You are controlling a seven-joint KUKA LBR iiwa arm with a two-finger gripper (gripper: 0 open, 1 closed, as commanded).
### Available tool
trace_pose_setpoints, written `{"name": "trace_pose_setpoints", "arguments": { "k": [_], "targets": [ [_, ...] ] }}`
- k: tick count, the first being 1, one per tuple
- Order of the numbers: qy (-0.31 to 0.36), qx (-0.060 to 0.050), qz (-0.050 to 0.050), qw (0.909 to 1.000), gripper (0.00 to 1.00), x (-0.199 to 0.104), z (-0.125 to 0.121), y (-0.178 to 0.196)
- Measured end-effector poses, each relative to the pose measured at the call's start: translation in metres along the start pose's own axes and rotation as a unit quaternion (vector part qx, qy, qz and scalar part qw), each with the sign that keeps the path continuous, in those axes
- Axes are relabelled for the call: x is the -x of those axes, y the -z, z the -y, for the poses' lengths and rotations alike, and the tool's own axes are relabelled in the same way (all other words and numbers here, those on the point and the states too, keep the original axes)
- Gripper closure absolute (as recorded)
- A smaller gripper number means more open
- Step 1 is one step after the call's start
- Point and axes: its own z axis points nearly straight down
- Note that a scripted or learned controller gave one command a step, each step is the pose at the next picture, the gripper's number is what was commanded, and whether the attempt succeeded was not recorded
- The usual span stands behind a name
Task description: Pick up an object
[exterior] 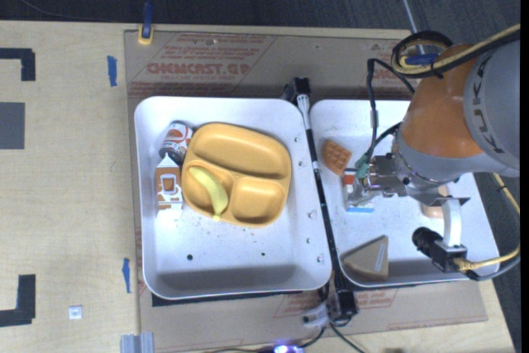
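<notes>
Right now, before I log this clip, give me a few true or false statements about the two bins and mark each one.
1. The yellow three-compartment plastic tray lies in the left white bin. True.
2. The tray sits in the right white bin. False: left bin.
3. The grey wedge-shaped block lies in the right bin. True.
4. The end effector hangs over the left bin. False: over the right bin.

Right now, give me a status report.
Gripper low in right bin. Nothing seen held. Waffle piece beside it; grey wedge nearer front.
</notes>
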Motion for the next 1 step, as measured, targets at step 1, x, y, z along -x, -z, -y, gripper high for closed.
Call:
{"name": "trace_pose_setpoints", "arguments": {
  "k": [1],
  "targets": [
    [0.000,0.000,0.000,1.0000,0.00,0.0005,0.0002,-0.0001]
  ]
}}
